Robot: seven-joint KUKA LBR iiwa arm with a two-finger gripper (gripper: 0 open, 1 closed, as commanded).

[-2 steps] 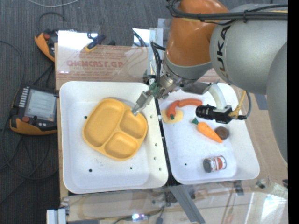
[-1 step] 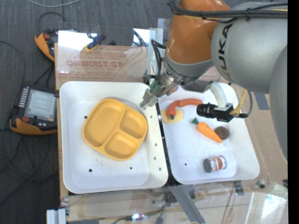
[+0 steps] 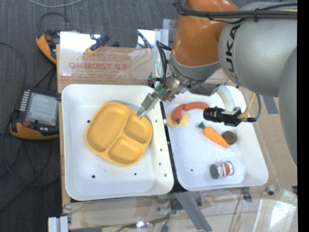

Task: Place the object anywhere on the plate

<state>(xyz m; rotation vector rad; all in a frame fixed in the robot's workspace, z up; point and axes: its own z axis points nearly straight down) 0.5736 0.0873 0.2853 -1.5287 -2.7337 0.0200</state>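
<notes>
A yellow moulded plastic plate with three compartments (image 3: 119, 133) was seen lying in the left shallow white bin (image 3: 77, 178). The grey two-finger gripper (image 3: 143, 111) was positioned over the plate's upper right rim, near the divide between the bins; whether it was released or clenched could not be told, and nothing was seen held. In the right shallow white bin (image 3: 251, 173) were laid an orange toy carrot with a green top (image 3: 214, 135), a curved red sausage-like toy (image 3: 188, 108), a small cylindrical tin (image 3: 221, 169) and a dark round piece (image 3: 230, 137) touching the carrot's end.
</notes>
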